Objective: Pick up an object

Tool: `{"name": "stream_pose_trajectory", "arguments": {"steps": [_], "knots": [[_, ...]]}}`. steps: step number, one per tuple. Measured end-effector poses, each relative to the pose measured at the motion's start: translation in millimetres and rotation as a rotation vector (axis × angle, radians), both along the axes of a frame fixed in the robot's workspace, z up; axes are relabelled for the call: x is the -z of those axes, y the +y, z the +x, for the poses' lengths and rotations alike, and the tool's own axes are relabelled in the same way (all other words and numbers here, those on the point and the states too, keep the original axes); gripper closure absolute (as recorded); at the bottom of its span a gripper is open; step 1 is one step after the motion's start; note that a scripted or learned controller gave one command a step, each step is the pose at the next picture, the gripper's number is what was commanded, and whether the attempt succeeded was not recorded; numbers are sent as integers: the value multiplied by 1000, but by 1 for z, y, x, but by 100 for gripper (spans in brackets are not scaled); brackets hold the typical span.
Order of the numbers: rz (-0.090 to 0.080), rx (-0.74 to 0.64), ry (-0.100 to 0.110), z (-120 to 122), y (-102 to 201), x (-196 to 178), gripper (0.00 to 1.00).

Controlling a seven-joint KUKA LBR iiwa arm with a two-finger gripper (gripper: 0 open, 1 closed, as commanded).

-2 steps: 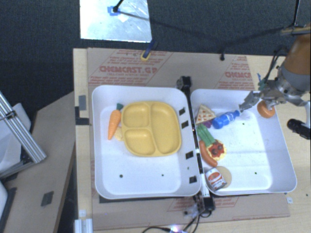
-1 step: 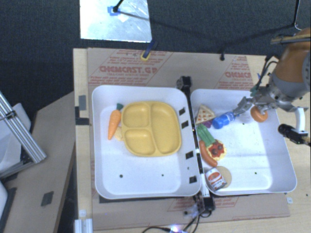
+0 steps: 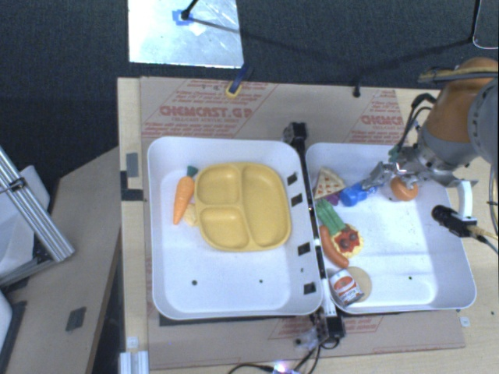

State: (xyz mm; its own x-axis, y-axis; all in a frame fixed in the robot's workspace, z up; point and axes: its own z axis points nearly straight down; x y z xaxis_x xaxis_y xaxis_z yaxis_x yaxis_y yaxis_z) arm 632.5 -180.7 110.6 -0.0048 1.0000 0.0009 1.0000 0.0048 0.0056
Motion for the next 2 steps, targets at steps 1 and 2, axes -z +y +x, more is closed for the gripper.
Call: {"name": "stream_pose_trajectory", "arguments": {"steps": [1, 2], "knots": [[-4, -2, -16, 6, 0, 4, 0], [-4, -4, -11, 5, -1, -6, 100]]}}
